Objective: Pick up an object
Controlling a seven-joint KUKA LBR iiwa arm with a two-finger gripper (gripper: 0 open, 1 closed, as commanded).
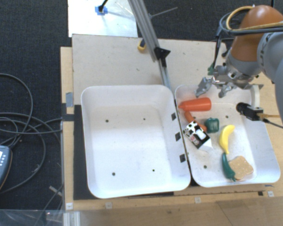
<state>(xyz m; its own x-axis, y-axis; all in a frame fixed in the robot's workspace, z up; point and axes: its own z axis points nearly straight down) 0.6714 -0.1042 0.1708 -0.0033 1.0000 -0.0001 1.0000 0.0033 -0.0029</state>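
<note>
Now the tool (212,87) hangs spread wide, holding nothing, above the orange cylinder (195,104).

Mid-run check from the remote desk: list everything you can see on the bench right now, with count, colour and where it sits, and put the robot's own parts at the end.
Bins: 2, white, side by side; left bin, right bin.
Cylinder: 1, orange-red, top of right bin.
Block: 1, black-and-white pattern, right bin near the divider.
Small block: 1, teal green, middle of right bin.
Banana: 1, yellow, right bin, right of the teal block.
Bread slice: 1, tan, lower right bin.
Green piece: 1, dark green, touching the bread's left side.
Gripper: 1, grey metal, fingers spread, above the right bin's top edge, holding nothing.
Arm: 1, grey with orange band, reaching from the right.
</note>
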